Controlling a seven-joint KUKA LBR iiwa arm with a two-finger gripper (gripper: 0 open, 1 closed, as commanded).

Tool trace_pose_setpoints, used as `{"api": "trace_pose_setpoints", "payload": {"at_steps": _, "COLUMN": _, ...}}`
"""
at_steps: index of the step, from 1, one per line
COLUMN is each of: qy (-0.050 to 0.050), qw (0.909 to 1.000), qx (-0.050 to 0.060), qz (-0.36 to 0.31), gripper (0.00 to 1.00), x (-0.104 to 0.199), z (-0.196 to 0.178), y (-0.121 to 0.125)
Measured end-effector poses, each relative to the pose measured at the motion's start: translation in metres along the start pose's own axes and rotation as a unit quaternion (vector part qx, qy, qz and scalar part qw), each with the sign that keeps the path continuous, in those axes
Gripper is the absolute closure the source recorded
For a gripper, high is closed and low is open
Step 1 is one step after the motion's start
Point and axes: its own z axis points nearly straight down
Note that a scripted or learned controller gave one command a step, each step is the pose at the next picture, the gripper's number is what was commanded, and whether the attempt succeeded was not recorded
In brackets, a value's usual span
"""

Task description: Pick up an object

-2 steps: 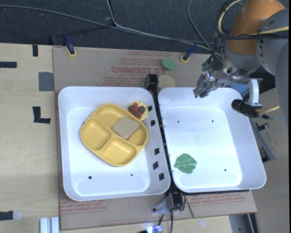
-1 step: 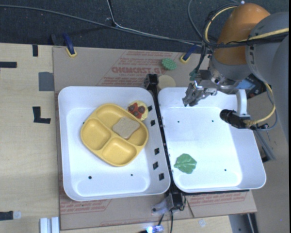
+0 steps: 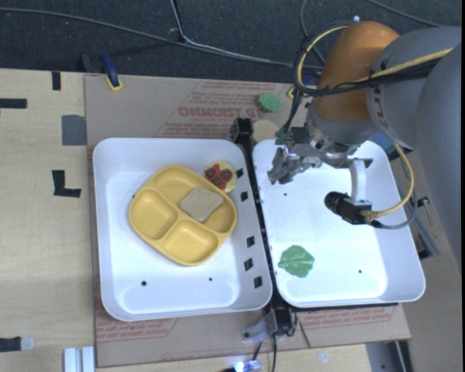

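- gripper (image 3: 281, 170) sits over the right bin (image 3: 387, 285), near its 11 o'clock corner, just beside the divider; can't tell its state from this angle, nothing visibly held
- green leaf (image 3: 296, 260) lies flat in the right bin at about 7 o'clock, well apart from the gripper
- left bin (image 3: 120, 285) holds a yellow divided plate (image 3: 159, 215), tilted diagonally
- tan bread slice (image 3: 201, 203) in the plate's 2 o'clock compartment
- red berries (image 3: 220, 176) at the plate's 1 o'clock edge
- small green piece (image 3: 269, 101) on the cardboard, 12 o'clock of the bins
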Motion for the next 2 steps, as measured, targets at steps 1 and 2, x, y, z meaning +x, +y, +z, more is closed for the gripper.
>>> {"api": "trace_pose_setpoints", "payload": {"at_steps": 1, "qy": 0.0, "qw": 1.0, "qx": -0.001, "qz": -0.001, "gripper": 1.0, "x": 0.055, "z": -0.012, "y": -0.021}}
{"api": "trace_pose_setpoints", "payload": {"at_steps": 2, "qy": 0.0, "qw": 1.0, "qx": 0.0, "qz": -0.001, "gripper": 1.0, "x": 0.106, "z": -0.002, "y": -0.043}}
